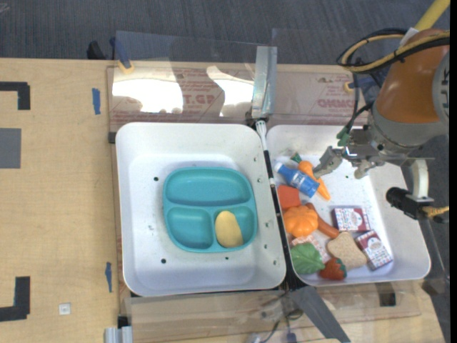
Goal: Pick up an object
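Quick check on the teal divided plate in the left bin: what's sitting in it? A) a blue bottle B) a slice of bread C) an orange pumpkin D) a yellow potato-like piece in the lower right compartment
D: the yellow potato-like piece lies in the lower right compartment of the teal plate in the left bin; the bottle, bread and pumpkin all sit in the right bin.
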You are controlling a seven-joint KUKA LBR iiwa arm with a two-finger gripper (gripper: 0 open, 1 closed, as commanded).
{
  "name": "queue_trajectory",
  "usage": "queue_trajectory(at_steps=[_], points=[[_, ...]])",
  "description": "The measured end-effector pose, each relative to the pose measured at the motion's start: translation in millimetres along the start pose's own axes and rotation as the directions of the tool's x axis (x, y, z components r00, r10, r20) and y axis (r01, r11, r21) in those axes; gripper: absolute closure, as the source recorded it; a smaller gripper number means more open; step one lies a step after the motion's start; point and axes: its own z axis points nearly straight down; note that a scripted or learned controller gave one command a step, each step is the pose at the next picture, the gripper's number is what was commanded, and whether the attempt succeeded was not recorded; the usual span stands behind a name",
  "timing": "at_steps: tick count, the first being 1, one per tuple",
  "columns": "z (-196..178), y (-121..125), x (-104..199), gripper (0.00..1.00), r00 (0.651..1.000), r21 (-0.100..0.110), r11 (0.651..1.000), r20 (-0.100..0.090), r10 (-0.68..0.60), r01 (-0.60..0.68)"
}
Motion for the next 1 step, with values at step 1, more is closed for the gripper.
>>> queue_trajectory(at_steps=[1], points=[[99.2,41.6,-10.9,0.00,0.993,-0.008,0.993,0.002,0.119,-0.119]])
